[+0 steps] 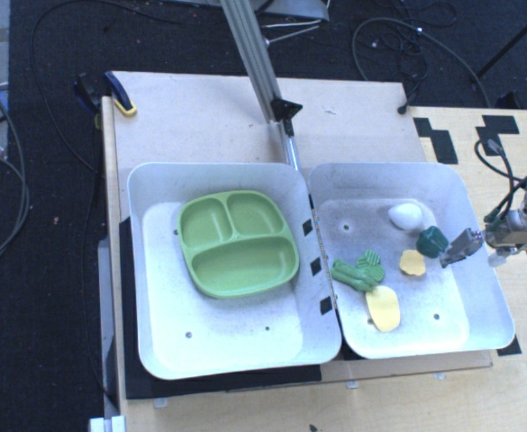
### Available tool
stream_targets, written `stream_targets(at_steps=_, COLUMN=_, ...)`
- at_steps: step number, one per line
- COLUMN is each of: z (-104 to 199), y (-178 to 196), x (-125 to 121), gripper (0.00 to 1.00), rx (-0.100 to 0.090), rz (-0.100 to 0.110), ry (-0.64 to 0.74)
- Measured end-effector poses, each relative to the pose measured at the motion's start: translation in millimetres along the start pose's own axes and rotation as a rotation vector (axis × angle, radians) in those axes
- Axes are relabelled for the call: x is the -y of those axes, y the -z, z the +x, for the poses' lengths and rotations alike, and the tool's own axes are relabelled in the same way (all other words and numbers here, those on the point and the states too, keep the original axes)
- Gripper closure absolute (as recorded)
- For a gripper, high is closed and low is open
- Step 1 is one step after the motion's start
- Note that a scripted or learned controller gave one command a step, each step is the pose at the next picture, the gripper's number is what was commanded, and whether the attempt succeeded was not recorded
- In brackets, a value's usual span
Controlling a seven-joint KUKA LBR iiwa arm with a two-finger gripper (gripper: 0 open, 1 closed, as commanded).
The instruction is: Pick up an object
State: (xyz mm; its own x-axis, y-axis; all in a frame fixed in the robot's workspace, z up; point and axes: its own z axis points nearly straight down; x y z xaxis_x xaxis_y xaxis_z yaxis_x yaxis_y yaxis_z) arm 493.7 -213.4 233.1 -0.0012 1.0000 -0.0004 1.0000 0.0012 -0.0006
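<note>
The right bin (pixel 443 327) holds several small objects. A white egg-shaped piece (pixel 406 214) lies near its back. A dark green block (pixel 431 240) sits just in front of it, beside a small yellow piece (pixel 413 264). A green leafy toy (pixel 359 272) lies toward the bin's left, with a yellow oval piece (pixel 383 309) in front of it. My gripper (pixel 459 248) hangs over the bin's right side, just right of the dark green block, and nothing shows in its grasp.
The left bin (pixel 155 331) carries a green divided plate (pixel 239 242). A grey metal pole (pixel 254 52) slants up from between the bins. Cables run across the dark floor behind the bench, and a yellow-tipped tool (pixel 119 94) lies at the bench's back left corner.
</note>
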Motion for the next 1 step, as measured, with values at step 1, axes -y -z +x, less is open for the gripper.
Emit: stream_targets(at_steps=1, z=5.9, y=-44.7, x=-2.2, gripper=0.0, rx=-0.002, rz=0.003, ry=-0.001)
